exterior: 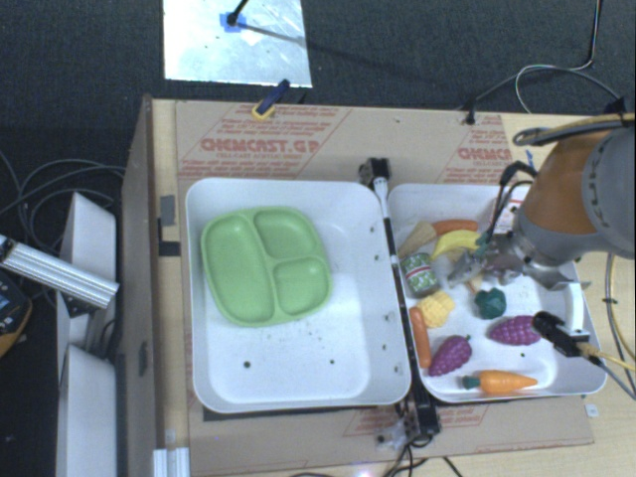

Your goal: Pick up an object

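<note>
The gripper (pixel 475 268) hangs low in the right bin (pixel 581 391) among the toy food, near the banana (pixel 455 242) and green toy (pixel 488 303), apparently in the reach step; jaw state I cannot tell; next it needs one object squarely between them.

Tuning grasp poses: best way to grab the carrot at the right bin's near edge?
Grip the carrot across its orange body near the middle, coming from above with the jaws closing across its width. It lies flat and lengthwise along the near wall of the right bin, green top toward the purple grapes, so end-on approaches look blocked.
</note>
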Robot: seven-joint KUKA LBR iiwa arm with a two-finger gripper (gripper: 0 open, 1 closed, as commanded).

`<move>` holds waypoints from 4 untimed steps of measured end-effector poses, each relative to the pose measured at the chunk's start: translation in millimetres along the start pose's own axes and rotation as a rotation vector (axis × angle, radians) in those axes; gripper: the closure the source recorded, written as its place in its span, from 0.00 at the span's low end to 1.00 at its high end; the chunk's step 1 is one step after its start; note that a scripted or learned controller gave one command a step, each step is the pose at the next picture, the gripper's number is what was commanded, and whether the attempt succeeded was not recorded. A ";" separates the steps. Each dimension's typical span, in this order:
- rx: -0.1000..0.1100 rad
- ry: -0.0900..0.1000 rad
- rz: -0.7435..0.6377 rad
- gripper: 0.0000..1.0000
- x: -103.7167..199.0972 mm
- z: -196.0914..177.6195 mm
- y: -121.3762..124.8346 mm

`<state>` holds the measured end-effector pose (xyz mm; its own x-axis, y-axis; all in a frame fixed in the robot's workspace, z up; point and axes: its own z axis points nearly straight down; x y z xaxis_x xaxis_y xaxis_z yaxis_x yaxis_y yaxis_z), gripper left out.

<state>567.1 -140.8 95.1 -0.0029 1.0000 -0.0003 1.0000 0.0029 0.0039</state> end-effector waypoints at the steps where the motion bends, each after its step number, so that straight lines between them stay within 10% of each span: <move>1: 0.003 0.001 0.000 0.00 16.0 11.1 57.6; 2: 0.063 0.008 -0.003 0.00 20.7 15.8 88.0; 4: 0.066 0.021 -0.005 0.00 -9.7 16.4 90.8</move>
<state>658.0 -150.3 79.1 -0.0074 0.9998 0.0210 0.9981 0.0086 -0.0615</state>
